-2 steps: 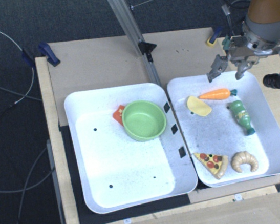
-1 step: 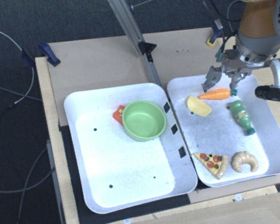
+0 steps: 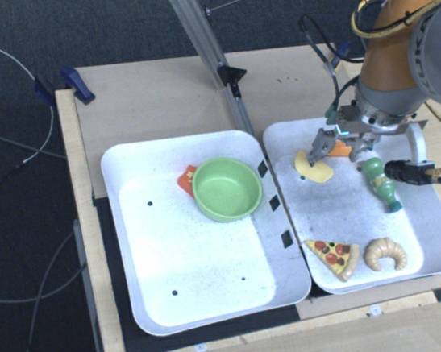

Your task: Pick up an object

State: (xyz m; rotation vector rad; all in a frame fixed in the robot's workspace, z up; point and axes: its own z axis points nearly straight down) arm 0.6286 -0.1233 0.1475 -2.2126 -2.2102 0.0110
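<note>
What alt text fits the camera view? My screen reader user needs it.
The gripper hangs low over the right bin, at a yellow piece, with a green bottle, pizza slice and croissant nearby. The left bin holds a green bowl against an orange piece.

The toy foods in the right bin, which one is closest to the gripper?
The pale yellow piece, lying right beside the gripper at the bin's far end. The pizza slice and croissant lie at the near edge.
</note>
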